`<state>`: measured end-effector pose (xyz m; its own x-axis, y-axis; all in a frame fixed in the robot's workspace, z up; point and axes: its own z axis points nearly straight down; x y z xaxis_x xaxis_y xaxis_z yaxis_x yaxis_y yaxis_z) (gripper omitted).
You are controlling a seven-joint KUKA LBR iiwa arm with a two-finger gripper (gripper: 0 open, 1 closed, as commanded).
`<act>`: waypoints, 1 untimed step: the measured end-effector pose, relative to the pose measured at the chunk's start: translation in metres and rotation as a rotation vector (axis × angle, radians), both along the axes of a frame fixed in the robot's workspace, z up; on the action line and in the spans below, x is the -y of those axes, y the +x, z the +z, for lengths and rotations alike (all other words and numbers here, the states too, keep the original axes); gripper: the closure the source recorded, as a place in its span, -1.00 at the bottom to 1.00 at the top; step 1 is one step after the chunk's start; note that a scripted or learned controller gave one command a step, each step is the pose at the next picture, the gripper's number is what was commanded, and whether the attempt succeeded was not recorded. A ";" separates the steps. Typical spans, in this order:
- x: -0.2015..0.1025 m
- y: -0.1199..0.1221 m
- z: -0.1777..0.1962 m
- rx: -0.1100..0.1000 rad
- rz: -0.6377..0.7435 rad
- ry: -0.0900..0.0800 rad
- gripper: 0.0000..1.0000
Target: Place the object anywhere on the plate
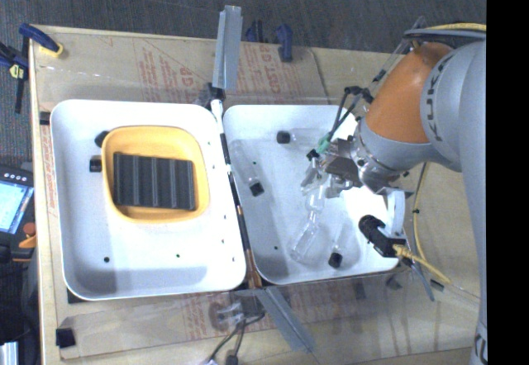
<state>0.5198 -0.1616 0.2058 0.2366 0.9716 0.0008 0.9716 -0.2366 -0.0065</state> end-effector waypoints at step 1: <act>-0.064 0.036 -0.020 0.004 0.102 -0.002 1.00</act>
<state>0.5562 -0.0972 0.1857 0.1368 0.9906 -0.0001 0.9906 -0.1368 -0.0020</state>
